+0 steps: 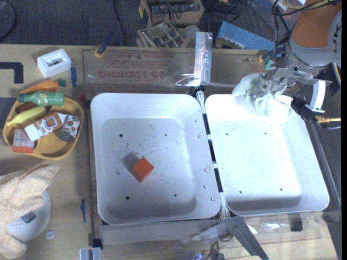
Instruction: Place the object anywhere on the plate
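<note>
The wooden surface (65, 199) runs across the whole view and carries 2 shallow white bins side by side, their inner rims touching along a hinged seam near the middle. The left bin (108, 112) has a wide bare floor with a few dark specks and small holes; its raised walls close it in on all 4 sides. The right bin (303, 194) has a floor just as open, flat and bare from the middle down to its near rim.

The grey arm with its orange band (317, 15) comes in from the upper right corner, and its end effector (269, 93) hangs over the far edge of the right bin. Something pale and crumpled (255, 93) sits right at the end effector; I cannot tell whether the end effector is wide or narrow, or whether it grips that pale thing.

Behind the bins lies a clear plastic sheet (141, 69) with reddish lettering, too faint to read with any certainty.

A yellow bowl (68, 145) at the left edge holds toy food, including a green bottle (43, 98).

The orange cube (143, 169) rests on the floor of the left bin, a little left of its middle and toward the near side, tilted so a corner points forward, with a grey shadow just beside it. It is well apart from the end effector.
</note>
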Robot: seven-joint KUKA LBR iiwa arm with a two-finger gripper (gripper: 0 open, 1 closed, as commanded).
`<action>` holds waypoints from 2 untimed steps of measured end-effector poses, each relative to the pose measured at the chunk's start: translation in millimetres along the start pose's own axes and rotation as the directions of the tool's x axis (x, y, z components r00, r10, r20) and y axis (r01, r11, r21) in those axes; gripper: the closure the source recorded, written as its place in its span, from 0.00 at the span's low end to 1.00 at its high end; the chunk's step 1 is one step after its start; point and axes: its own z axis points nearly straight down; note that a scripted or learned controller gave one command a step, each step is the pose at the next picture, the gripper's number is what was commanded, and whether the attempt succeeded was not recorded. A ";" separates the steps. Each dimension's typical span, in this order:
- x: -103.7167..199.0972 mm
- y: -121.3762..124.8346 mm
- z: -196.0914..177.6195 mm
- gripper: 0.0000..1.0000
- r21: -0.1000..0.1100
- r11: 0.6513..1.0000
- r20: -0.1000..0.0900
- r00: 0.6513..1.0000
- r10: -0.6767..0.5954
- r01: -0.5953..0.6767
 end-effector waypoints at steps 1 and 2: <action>1.8 0.8 4.1 1.00 0.002 1.000 -0.001 1.000 -0.004 0.004; 50.2 -8.3 12.8 1.00 0.000 0.919 -0.004 0.919 -0.395 0.395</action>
